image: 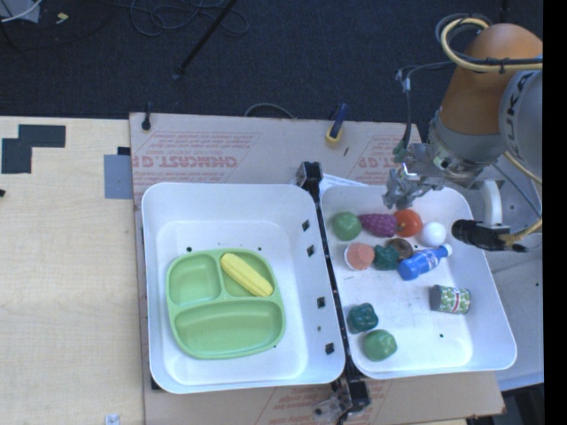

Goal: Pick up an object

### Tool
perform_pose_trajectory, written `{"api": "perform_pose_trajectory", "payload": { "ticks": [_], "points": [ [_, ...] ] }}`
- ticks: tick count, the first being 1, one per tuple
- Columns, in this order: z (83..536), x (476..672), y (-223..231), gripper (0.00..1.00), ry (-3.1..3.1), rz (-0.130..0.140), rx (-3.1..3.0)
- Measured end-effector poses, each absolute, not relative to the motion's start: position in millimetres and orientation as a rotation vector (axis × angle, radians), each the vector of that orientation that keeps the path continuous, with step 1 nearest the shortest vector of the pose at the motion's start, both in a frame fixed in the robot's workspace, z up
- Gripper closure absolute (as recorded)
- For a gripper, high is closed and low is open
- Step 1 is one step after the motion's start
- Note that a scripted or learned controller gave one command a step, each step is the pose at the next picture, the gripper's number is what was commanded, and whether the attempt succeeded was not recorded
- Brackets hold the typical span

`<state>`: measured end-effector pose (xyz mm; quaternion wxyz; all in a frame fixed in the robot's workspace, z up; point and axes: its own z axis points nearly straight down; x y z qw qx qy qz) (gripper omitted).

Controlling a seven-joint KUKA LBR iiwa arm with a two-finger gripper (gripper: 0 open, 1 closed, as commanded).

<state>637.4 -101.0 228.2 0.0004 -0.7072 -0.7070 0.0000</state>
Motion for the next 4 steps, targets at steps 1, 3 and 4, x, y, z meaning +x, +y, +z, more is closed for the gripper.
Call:
{"api": "perform_pose_trajectory", "payload": {
  "ticks": [1, 3, 4],
  "points": [
    [217, 588.3, -83, 1.0, -2.21, 0.007, -2.224],
    [219, 496.4, -41, 1.0, -2.206, 0.007, -2.227],
    [222, 483.4, -31, 1.0, -2.212, 0.004, -2.223]
  ]
}}
